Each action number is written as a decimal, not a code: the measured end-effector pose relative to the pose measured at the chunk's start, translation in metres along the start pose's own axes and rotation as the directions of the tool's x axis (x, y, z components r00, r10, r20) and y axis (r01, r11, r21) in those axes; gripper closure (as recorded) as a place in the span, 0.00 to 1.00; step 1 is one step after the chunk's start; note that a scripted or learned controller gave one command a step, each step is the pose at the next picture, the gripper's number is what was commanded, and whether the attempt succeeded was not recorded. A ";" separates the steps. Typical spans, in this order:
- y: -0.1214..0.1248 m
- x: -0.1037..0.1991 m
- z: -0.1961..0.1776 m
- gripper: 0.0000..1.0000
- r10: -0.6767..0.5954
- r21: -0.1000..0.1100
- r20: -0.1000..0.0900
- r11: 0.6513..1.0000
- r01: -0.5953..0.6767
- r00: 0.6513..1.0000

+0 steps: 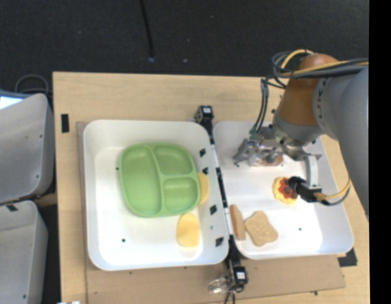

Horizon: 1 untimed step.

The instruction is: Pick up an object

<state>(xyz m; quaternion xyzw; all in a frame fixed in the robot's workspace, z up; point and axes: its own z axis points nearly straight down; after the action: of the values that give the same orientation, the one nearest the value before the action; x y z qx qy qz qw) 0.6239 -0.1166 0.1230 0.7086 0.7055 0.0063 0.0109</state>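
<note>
My gripper (251,152) hangs over the far left part of the right bin (325,236), with the grey arm and its orange band (301,100) behind it. A small reddish patch (272,160) shows just beside the gripper; I cannot tell what it is or whether it is held. In the same bin a red and yellow food piece (285,190) lies to the right of the middle. A slice of bread (262,228) and a thin sausage (236,221) rest near the front left corner.
The left bin (97,236) holds a green divided plate (160,179). A yellow piece (188,230) lies in front of the plate, and another yellow piece (205,187) peeks out at its right edge. A black-clipped divider (215,182) separates the bins.
</note>
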 end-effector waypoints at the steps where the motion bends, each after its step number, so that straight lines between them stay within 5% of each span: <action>1: 0.002 -0.003 -0.011 1.00 0.005 -0.008 0.004 1.000 -0.005 1.000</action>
<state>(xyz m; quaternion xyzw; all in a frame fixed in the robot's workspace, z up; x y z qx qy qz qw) 0.6258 -0.1193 0.1344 0.7103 0.7037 0.0077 0.0149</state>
